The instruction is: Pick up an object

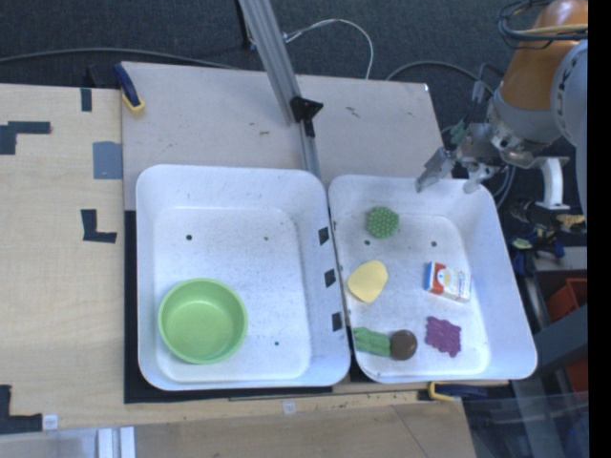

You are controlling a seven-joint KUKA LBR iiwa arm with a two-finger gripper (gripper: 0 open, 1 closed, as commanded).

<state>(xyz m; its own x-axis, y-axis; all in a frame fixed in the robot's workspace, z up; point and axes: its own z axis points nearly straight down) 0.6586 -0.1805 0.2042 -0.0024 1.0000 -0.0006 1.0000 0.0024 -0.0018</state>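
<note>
While the gripper (449, 173) hangs open-fingered above the right bin's (506, 284) far rim, five objects lie inside it. One small carton (447, 281), right of centre, runs left-right. One green bowl (202, 320) occupies the left bin (229, 184).

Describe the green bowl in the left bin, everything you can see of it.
The green bowl is a round, light green dish that looks like smooth plastic, with a thick rim and a shallow hollow holding nothing. It sits upright on the floor of the left bin, in its near left corner, close to the bin's walls. Nothing else touches it.
</note>
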